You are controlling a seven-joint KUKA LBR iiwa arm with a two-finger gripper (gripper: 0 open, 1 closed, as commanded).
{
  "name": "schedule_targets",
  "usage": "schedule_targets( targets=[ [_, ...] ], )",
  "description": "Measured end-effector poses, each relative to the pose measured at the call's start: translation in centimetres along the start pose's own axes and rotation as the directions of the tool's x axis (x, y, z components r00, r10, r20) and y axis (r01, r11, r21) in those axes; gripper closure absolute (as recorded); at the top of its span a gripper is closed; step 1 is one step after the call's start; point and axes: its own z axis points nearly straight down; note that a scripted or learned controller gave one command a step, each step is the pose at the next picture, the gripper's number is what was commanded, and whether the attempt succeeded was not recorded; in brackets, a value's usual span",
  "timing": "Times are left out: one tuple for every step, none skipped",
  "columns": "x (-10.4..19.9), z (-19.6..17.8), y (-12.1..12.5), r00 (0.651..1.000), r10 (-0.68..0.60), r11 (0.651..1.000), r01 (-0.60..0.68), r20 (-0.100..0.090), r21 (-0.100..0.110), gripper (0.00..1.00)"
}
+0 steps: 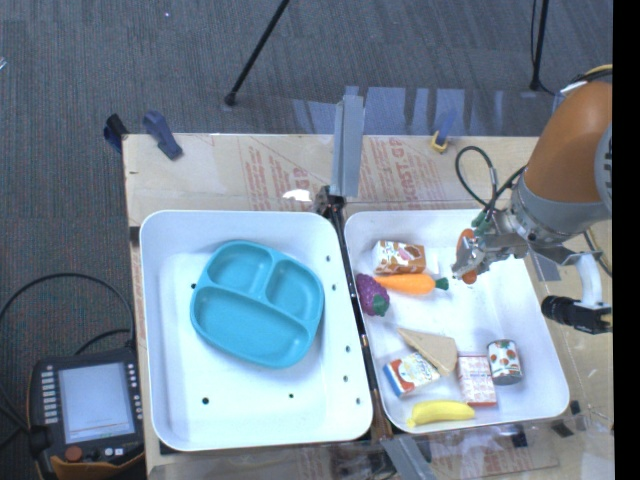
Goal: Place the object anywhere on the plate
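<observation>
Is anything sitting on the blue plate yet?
No, the blue plate lies bare in the left bin; the toy foods are in the right bin.

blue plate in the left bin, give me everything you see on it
The plate is light blue, looks like plastic, with rounded corners and three compartments: two smaller ones along its far side, one larger along its near side. It lies flat and right side up, skewed to the bin's walls, near the middle of the left bin. Its compartments hold nothing.

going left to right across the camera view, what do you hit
pendant → blue plate → purple toy → carrot → claw → can
</observation>
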Motion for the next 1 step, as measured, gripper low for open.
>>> schedule_targets(
  targets=[
    [5.57, 1.89, 1.39, 0.990, -0.140, 0.990, 0.140, 0.000, 0.003, 1.00]
  ],
)
